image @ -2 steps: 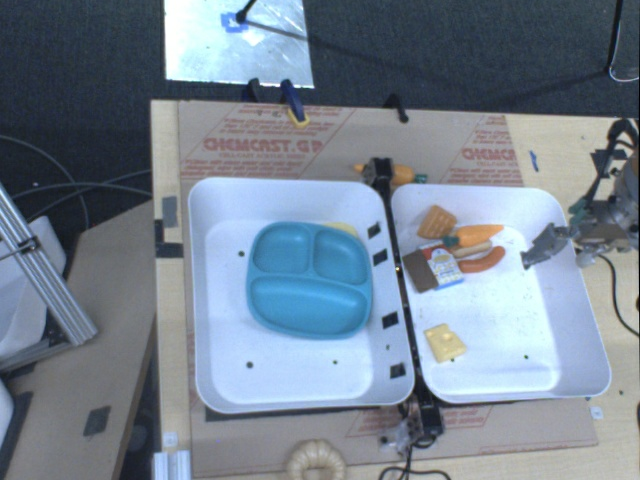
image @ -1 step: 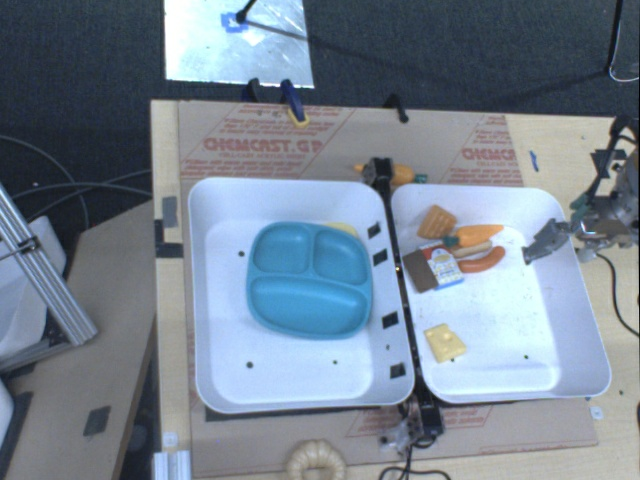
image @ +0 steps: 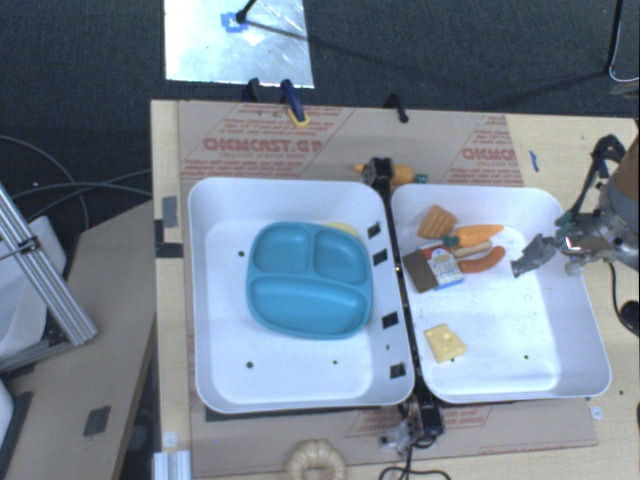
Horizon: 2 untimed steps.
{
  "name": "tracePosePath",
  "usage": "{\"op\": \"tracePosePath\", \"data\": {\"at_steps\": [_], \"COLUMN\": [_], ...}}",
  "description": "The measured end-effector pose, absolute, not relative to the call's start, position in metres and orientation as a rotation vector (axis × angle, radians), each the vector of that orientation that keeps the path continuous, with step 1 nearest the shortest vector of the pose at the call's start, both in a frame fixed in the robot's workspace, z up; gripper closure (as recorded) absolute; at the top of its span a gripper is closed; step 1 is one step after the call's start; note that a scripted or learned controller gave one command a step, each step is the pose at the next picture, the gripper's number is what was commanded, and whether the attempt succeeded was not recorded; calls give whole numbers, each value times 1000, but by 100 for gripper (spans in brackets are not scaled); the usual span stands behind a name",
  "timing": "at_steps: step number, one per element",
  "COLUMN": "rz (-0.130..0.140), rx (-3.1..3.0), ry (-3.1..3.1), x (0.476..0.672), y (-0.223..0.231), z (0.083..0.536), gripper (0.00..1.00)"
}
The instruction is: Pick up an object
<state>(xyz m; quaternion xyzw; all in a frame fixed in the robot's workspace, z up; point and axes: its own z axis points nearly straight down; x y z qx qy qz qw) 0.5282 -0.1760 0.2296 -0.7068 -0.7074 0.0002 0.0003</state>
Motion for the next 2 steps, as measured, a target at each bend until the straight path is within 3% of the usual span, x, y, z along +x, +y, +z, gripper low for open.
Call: {"op": "tracePosePath", "data": {"at_steps": [2], "rz": [2], "rx": [-2218], "ry": [-2220], "x": [514], "y": [-170], "z": [113], "gripper": [0]}}
